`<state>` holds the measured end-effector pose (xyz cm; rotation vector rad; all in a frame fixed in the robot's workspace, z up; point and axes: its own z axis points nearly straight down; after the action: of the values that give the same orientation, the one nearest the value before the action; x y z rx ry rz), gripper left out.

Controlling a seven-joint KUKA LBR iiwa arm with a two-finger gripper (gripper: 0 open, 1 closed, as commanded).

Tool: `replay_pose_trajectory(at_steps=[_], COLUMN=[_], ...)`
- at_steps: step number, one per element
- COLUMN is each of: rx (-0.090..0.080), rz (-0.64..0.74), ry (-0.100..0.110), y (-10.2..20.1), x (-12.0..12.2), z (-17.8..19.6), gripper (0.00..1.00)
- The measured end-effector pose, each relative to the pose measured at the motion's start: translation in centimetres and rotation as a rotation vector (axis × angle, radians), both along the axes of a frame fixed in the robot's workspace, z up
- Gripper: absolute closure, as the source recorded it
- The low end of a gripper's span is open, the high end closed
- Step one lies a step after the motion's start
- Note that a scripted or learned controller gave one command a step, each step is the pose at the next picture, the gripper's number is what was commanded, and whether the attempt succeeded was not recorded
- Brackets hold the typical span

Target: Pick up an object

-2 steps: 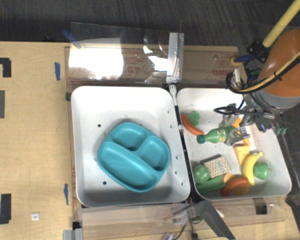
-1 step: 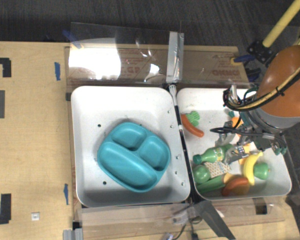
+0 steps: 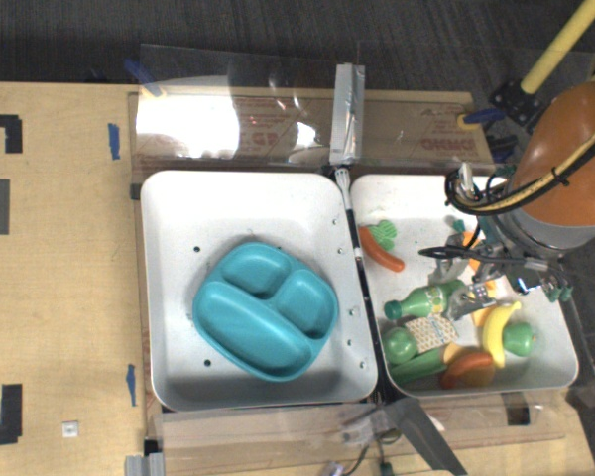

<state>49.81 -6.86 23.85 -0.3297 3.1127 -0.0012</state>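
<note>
The right bin (image 3: 416, 194) holds a pile of toy food. An orange carrot with a green top (image 3: 381, 249) lies near its left wall. A green bottle (image 3: 423, 301) lies in the middle, and a yellow banana (image 3: 497, 327) is to its right. A green pear-like piece (image 3: 401, 346), a red tomato (image 3: 468, 364) and a green ball (image 3: 519, 338) lie along the front. My gripper (image 3: 473, 266) hangs low over the middle of this bin, just above and right of the bottle. Dark cables and brackets blur its tip.
The left bin (image 3: 169, 216) holds a teal divided plate (image 3: 266, 307). A clear plastic sheet and a metal divider post (image 3: 346, 115) stand behind the bins. The arm's orange band (image 3: 573, 152) looms over the right bin's far right corner.
</note>
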Motion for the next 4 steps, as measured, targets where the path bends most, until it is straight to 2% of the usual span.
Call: replay_pose_trajectory(at_steps=[1, 2, 3, 4], rx=[0.0, 0.002, 0.001, 0.0], rz=[-0.099, -0.078, -0.087, 0.001], ry=[0.001, 0.015, 0.0, 0.004], y=[-4.0, -5.7, -3.2, -1.0], x=[4.8, 2.6, 8.0, 11.6], z=[5.3, -7.0, -2.3, -3.8], gripper=[1.0, 1.0, 1.0, 1.0])
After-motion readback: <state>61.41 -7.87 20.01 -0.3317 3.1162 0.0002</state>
